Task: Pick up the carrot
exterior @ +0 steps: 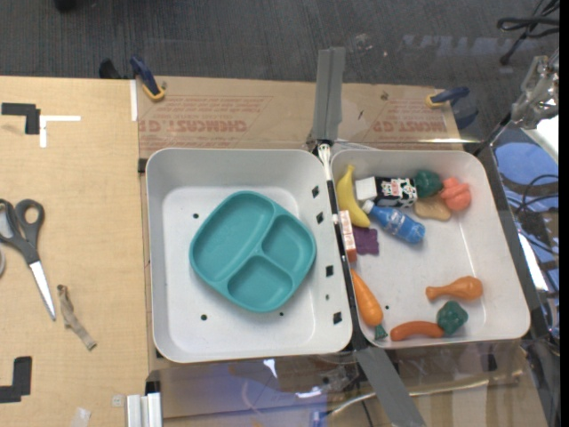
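Cardboard [71, 238] covers the bench, scissors [27, 247] lying at its left, dark carpet beyond. Left bin [169, 327] holds a teal tray [253, 252]; the carrot [366, 301] lies along the right bin's [498, 265] left wall.

Even bright light, soft shadows, slight blur w/ mild glare.

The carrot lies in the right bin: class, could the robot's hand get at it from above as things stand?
Probably yes, with care. Nothing covers the carrot, but it lies along the right bin's left wall, leaving little room on that side.
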Controlling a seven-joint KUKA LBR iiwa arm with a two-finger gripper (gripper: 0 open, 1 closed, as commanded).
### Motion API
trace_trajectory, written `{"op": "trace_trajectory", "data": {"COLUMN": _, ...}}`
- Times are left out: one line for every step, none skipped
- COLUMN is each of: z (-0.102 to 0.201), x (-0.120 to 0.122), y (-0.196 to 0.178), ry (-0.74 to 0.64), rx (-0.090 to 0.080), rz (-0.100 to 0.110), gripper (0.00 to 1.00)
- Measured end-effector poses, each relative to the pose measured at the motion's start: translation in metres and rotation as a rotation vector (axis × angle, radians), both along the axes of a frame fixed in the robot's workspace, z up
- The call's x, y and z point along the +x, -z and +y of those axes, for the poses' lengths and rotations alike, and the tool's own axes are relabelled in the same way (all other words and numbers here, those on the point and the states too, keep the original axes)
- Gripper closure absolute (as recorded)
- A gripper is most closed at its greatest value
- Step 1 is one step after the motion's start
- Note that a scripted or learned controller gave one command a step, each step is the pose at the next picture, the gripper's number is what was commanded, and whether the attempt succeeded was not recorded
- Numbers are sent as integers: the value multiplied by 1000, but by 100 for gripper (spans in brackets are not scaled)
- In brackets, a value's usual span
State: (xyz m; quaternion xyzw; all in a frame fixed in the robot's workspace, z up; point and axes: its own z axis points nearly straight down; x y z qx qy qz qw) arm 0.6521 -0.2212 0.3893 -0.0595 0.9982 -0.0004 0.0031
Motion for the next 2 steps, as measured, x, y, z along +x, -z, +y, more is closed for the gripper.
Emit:
{"op": "trace_trajectory", "data": {"z": -1, "x": -68, "y": 102, "ry": -286, "rx": 0, "rz": 4, "gripper": 100}}
{"op": "trace_trajectory", "data": {"z": 0, "x": 2, "y": 67, "ry": -374, "rx": -2, "rz": -1, "gripper": 100}}
